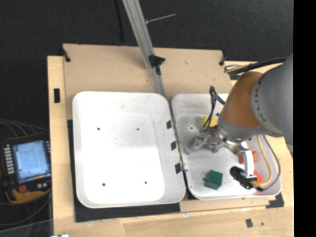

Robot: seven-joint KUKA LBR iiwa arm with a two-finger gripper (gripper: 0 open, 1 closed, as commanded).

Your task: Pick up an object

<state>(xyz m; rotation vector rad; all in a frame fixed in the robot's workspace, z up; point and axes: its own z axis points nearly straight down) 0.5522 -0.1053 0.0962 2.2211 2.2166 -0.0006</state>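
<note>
Dark floor surrounds the desk point(59, 132); hand point(205, 143) low in the right bin point(190, 107) — its state I cannot tell — green block point(214, 179) unlifted.

One camera hangs above the bench point(123, 65), looking down at a slant, far enough back to take in both bins: the left bin point(123, 147) fills the middle, the right bin point(190, 107) sits toward the right side. The arm point(256, 105) comes in from the right. Dark floor shows along the top and left, with a pendant point(27, 162) at the left edge.
</note>
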